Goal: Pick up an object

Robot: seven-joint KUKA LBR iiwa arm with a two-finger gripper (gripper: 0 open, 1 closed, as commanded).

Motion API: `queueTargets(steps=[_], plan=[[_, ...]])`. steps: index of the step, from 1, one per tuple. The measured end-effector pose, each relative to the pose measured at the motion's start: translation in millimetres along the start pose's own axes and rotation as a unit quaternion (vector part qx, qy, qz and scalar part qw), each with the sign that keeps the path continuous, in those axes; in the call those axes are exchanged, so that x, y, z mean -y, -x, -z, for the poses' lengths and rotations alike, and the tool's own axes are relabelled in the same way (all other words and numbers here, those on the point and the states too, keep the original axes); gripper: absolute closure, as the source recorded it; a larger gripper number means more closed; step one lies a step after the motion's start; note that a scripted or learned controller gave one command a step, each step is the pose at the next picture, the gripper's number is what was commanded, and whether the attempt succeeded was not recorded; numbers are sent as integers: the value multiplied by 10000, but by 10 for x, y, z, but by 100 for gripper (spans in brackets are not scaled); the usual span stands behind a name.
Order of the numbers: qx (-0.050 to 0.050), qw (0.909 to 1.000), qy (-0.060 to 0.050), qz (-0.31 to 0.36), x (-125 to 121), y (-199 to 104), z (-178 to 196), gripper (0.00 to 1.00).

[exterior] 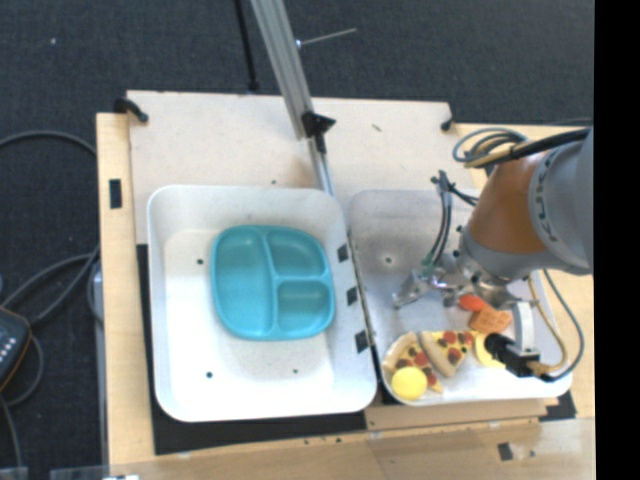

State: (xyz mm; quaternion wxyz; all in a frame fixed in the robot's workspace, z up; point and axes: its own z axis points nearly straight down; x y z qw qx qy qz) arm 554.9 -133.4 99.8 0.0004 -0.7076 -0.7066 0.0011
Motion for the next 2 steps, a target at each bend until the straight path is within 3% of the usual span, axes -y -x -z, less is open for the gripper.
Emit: queueTargets(steps=[1, 2], plan=[[-2, 10000, 25, -28, -12, 10, 122, 100], [7, 10000, 53, 18, -53, 36, 765, 100]])
